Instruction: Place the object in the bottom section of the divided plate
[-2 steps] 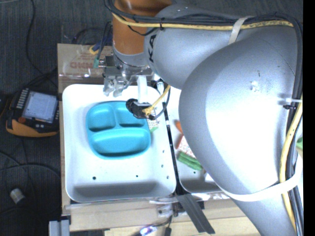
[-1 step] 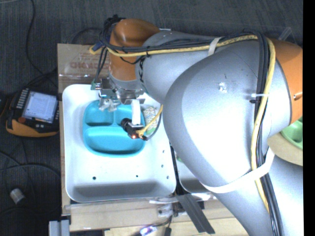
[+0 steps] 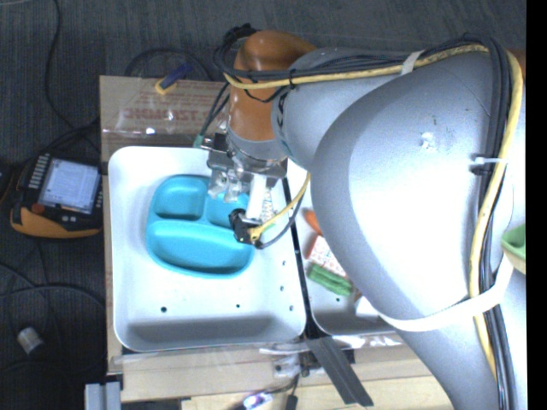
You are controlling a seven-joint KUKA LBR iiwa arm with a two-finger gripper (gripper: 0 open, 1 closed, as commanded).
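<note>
Tool [image 3: 224, 188] over blue divided plate [image 3: 195, 242] (upper right section)

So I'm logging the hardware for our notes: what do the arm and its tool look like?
The arm is bulky, smooth and grey, with an orange band above the wrist. Yellow and black cables run along it, strapped by white ties. The tool is small, metallic and silvery.

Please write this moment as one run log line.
arm: over left bin | gripper: above blue divided plate, upper right | grasp: cannot tell
</note>
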